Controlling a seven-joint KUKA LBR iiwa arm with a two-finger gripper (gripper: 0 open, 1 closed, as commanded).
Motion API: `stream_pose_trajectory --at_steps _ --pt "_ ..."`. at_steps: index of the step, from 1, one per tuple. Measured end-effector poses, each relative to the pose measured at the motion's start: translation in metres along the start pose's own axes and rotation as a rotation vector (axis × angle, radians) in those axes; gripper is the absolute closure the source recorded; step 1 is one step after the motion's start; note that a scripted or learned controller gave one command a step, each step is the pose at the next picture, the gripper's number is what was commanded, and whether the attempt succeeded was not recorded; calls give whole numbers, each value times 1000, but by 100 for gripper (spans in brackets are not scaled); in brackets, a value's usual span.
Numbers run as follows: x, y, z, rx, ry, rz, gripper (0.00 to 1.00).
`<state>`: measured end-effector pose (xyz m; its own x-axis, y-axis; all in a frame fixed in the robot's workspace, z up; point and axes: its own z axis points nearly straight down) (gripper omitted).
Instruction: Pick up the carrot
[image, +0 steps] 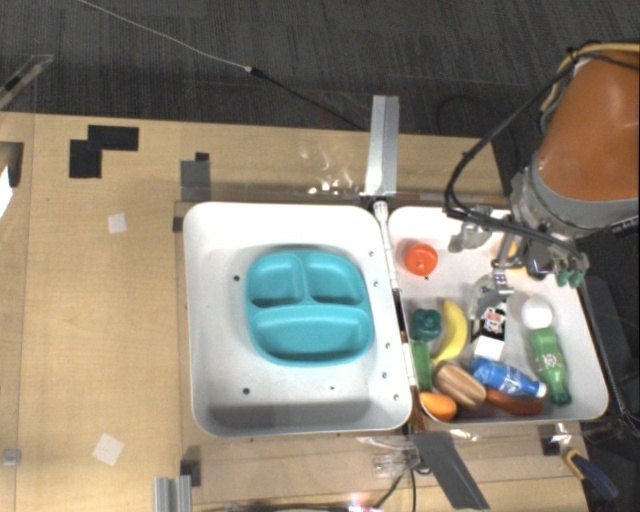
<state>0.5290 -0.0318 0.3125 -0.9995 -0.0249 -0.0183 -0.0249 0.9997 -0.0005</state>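
1. We see the arm (590, 120) reach in from the right edge of the counter (90, 330), its orange band above the right bin (596, 345).
2. The claw (492, 290) hangs over the middle of the right bin; we cannot tell whether it is clenched or released, and nothing shows between its fingers.
3. The carrot (437, 404) lies in the right bin's front left corner, touching a hot-dog bun (461, 384).
4. Beside these we see a banana (453, 331), a dark green cap (427, 323), a blue bottle (509, 379) and a green bottle (548, 365).
5. An orange cup (420, 259) sits near the bin's back left corner.
6. The left bin (215, 260) holds a teal divided plate (306, 305) at its centre.
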Motion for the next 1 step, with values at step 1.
stream_pose_trajectory --at_steps 1 --pt "38 33 104 -3 16 -101 0"
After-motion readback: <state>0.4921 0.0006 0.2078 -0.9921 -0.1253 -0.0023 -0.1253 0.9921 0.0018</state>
